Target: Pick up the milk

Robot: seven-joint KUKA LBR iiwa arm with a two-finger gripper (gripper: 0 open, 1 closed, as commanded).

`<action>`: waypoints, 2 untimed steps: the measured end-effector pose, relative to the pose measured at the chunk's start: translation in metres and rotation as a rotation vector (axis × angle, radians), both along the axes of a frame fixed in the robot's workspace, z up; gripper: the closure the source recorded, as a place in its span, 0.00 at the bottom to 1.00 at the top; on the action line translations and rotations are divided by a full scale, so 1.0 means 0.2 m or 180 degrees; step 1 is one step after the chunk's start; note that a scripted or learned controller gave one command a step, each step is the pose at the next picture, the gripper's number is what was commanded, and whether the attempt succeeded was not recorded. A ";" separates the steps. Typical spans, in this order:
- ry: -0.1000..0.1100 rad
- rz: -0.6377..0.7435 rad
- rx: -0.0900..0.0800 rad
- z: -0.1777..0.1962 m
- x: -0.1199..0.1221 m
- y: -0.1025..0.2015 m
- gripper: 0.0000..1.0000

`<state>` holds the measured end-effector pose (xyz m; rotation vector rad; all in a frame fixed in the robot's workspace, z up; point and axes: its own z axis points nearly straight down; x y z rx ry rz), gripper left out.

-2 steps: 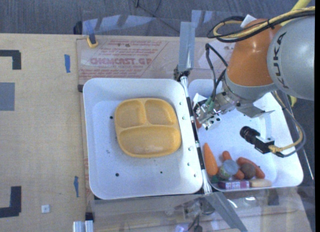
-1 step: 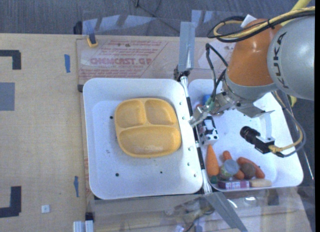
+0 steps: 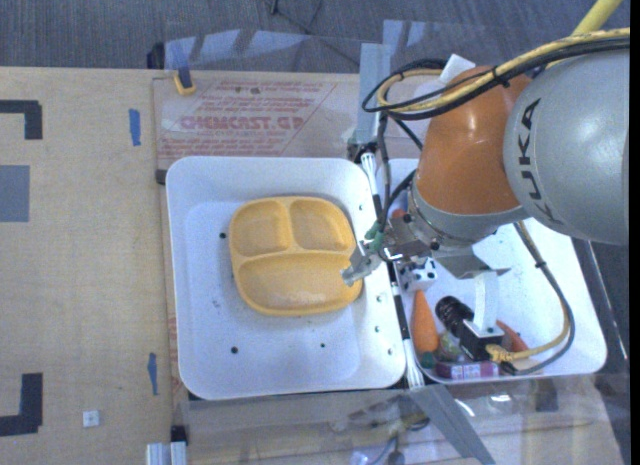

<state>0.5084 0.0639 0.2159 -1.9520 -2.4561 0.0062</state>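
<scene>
Hovering at the seam between the two bins: gripper (image 3: 368, 256) is over the right edge of the left bin (image 3: 190, 253), just beside the right rim of the yellow plate (image 3: 290, 253). Can't tell whether the pincer is spread or pressed together, the angle and clutter hide it.

Plate lies flat, roughly mid-bin, sitting a bit toward the far-right corner. Three compartments: two small on the far side, one large on the near side. Left bin floor around it is white with a few dark specks.

Arm (image 3: 560, 153) comes in from the right, orange band (image 3: 470, 168) above the wrist, covering most of the right bin (image 3: 585, 293).

Milk: can't locate it for certain. Arm hides the far and left parts of the right bin, and nothing in the exposed part reads clearly as milk.

Exposed near-left corner of right bin:
- carrot (image 3: 425, 323) lying near-to-far along the left wall
- red item (image 3: 511, 335) to its right, too small to identify
- pink-purple item (image 3: 462, 370) against the near wall, also unclear

Beyond the left bin: brown board (image 3: 245, 118) with faded red lettering, touching the bin's far rim. Bench (image 3: 80, 253) on the left is pale wood with black corner marks (image 3: 25, 118) and blue tape strips (image 3: 134, 125).
</scene>
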 end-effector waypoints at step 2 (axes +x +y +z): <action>-0.0011 -0.0738 -0.0005 -0.16 0.17 -0.32 0.00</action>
